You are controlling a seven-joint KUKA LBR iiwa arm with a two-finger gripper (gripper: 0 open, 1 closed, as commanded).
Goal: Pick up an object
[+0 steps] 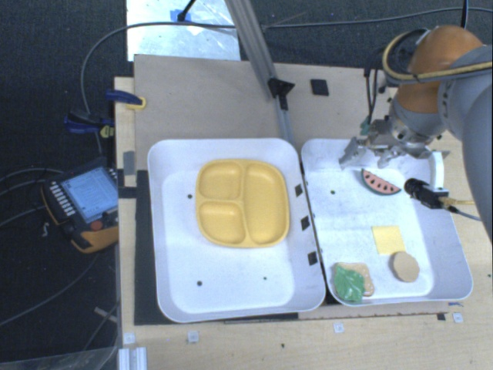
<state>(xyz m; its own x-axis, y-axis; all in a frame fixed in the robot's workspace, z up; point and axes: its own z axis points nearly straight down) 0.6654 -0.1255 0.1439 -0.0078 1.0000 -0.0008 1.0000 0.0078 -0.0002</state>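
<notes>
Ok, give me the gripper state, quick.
Gripper: at the far end of the right bin, just above the watermelon slice; nothing seen held; open or shut cannot be told.

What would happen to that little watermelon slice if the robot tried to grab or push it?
The red, green-rimmed toy watermelon slice lies flat in the right white bin, so it probably slides rather than rolls. It looks thin, likely light, and hard to pinch from above. The end effector hangs just beside it.

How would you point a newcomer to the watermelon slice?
Look in the right-hand white bin, at its far end just below the tool. The watermelon slice lies there: a red wedge with dark seeds and a green rind, unlike the yellow square nearer you.
</notes>
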